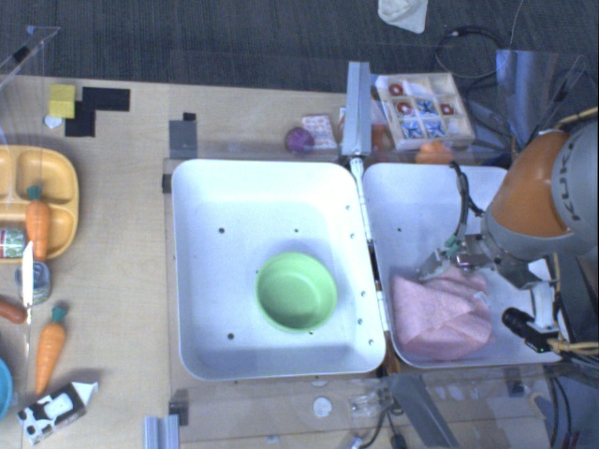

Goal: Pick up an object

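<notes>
A: Where is the hand (456,258) right now?

B: Low in the right bin (412,195), at the upper edge of the pink cloth (442,313). The metal tips look as if they touch the fabric's top fold, but the wrist shades them, so I cannot tell whether the hand is released or clenched, and nothing is visibly lifted.

A: So the cloth is the thing to pick?

B: Most likely. It lies bunched just below the hand, filling the lower part of that bin, near the front wall.

A: How should the step be done well?

B: I would press down into a thick fold rather than the flat edge, close firmly, then rise straight up so the soft fabric does not slip out. A thin pinch could easily lose it.

A: Anything in the way?

B: The divider (367,241) between the bins stands close on the far side of the cloth from the arm, and the bin wall is just below it; a sideways drag could snag there. A dark cable (460,199) runs down into the bin right above the hand.

A: And farther out?

B: A green bowl (297,292) sits in the left bin (225,204), well apart. Beyond that, on the bench (112,251), a yellow tray (37,204) and toy carrots (49,344) lie far off. A tile box (423,110) rests beyond the bins.
</notes>
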You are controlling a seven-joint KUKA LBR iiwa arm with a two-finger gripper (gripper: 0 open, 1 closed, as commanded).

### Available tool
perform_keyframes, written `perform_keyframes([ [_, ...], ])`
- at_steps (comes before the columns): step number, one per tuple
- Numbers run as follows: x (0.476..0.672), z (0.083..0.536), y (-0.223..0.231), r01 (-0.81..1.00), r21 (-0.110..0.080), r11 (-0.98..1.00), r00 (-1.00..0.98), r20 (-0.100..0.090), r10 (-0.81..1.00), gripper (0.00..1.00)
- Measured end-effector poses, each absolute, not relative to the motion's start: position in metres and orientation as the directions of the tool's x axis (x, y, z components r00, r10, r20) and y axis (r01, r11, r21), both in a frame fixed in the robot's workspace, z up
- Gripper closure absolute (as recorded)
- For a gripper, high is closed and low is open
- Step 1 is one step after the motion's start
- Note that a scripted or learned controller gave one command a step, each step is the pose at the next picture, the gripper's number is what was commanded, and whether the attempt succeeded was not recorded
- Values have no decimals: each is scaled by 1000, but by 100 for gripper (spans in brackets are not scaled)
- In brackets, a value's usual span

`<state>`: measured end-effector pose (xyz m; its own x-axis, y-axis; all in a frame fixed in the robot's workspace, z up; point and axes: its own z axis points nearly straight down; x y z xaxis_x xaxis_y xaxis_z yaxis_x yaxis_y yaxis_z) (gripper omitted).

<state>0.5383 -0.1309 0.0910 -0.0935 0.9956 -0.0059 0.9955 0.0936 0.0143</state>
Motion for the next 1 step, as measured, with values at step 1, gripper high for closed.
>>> perform_keyframes([
  [1, 506, 91, -137, 979, 20, 203, -203, -9, 979, 0],
])
